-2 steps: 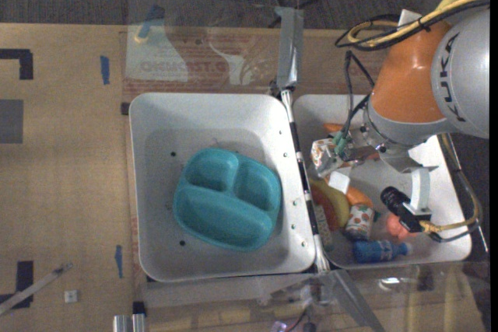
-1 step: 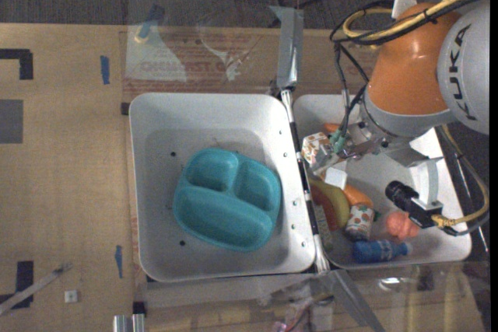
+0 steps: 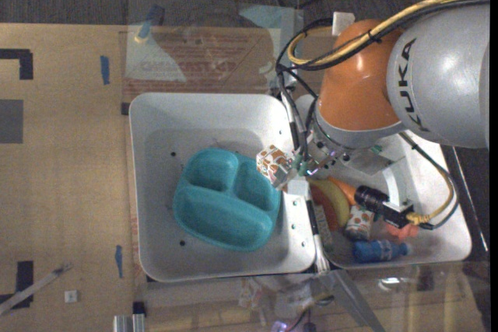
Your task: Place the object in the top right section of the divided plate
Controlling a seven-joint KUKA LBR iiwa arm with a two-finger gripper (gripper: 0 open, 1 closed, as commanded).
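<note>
A small white carton with orange print (image 3: 274, 164) sits tilted at the divided teal plate's (image 3: 226, 202) top right rim, apparently pinched in the gripper (image 3: 294, 166); its long axis looks up-left. The carry looks nearly done: next, ease it left over the top right section, then release.

Arm reaching in from the right.
The grey arm (image 3: 443, 50) bends down; its orange band sits above the gripper (image 3: 299, 166).
</note>
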